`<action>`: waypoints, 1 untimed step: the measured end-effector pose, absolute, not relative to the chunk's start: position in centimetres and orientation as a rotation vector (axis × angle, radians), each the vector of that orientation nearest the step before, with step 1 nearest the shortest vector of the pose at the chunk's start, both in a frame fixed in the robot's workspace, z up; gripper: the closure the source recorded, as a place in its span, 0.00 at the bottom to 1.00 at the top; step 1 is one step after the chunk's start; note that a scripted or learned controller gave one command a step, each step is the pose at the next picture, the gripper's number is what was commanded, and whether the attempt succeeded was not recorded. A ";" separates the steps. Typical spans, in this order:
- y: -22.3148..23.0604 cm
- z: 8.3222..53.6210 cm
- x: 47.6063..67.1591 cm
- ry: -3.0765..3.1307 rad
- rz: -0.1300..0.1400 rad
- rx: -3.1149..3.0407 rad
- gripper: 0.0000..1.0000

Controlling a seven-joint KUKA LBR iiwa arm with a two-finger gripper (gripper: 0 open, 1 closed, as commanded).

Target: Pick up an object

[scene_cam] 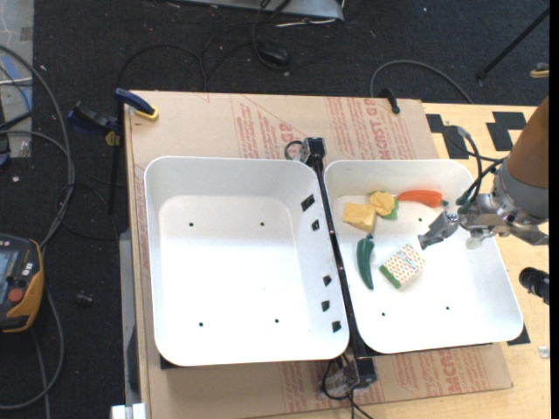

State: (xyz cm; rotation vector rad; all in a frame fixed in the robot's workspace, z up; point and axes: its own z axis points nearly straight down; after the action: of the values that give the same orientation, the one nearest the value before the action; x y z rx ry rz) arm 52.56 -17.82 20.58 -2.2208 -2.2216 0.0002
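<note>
The things to be picked all lie in the right bin (489,321), gathered in its upper and middle part. A patterned block (403,265), white with small coloured specks and a green edge, lies tilted near the middle of the bin floor. Just left of it is a dark green pepper-shaped piece (365,261), lying lengthwise close to the bin's left wall. Above these are two yellow chunks: a larger pale one (359,215) and a smaller one (383,202) touching or nearly touching it on its upper right, with a bit of green showing beside the smaller one. To the right of them, near the bin's far wall, an orange carrot-like piece (420,197) lies roughly level.

The pincer (437,231) reaches in from the right and hangs over the right bin, between the carrot-like piece and the patterned block, just up and right of the block. Its dark tip points left and down. Nothing shows between its fingers, and how far apart they stand cannot be told from this angle. The grey arm (524,195) behind it runs off the right edge.

The left bin (166,182) sits beside it on the table (218,125).
</note>
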 end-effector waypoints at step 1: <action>-10.2 9.3 52.0 -2.227 -0.001 -2.221 0.00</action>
State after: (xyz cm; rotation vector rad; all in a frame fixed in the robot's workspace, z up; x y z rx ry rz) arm 52.01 -10.15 9.26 -2.2207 -2.2273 -0.0009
